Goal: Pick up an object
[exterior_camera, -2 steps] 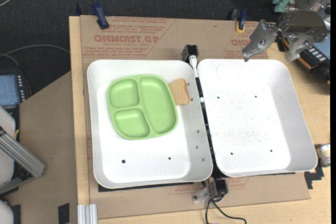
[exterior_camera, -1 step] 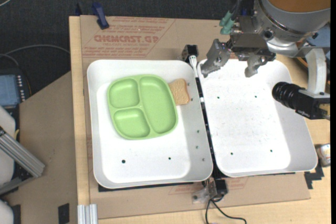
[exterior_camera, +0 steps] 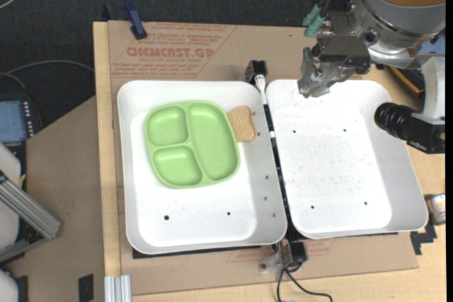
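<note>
A light green plate (exterior_camera: 191,143) with three compartments lies in the left bin (exterior_camera: 141,216), towards its far side. A small tan piece shaped like a slice of toast (exterior_camera: 243,123) lies flat against the plate's right rim, close to the wall between the bins. My gripper (exterior_camera: 311,85) hangs over the far left corner of the right bin (exterior_camera: 340,173), apart from the plate and the tan piece. I see nothing held in it.
Both bins rest on a brown cardboard sheet (exterior_camera: 170,49) with red print. A black clamp (exterior_camera: 256,71) sits at the far end of the seam between the bins, just left of the gripper. A blue clip (exterior_camera: 134,20) grips the sheet's far left edge.
</note>
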Available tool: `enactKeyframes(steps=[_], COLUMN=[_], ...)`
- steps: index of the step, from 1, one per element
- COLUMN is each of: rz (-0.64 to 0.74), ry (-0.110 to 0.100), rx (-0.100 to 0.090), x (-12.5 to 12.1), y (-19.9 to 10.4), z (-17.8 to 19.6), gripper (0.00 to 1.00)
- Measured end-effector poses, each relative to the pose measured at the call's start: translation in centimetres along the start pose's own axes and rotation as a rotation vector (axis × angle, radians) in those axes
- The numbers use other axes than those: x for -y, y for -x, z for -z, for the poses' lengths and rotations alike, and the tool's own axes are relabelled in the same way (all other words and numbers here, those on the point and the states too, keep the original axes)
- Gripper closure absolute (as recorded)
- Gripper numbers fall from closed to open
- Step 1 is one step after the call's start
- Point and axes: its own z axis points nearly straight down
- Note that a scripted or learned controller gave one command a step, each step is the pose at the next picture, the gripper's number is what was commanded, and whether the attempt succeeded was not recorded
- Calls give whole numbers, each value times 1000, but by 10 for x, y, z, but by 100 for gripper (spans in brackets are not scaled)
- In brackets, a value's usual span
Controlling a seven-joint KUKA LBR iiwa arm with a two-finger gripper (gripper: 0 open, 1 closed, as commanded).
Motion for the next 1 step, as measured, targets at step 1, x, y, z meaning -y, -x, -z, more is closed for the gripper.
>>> enactKeyframes(steps=[1], rz=[-3], ry=[-11], rx=[2], x=[1], y=[-3], z=[-50], gripper=[100])
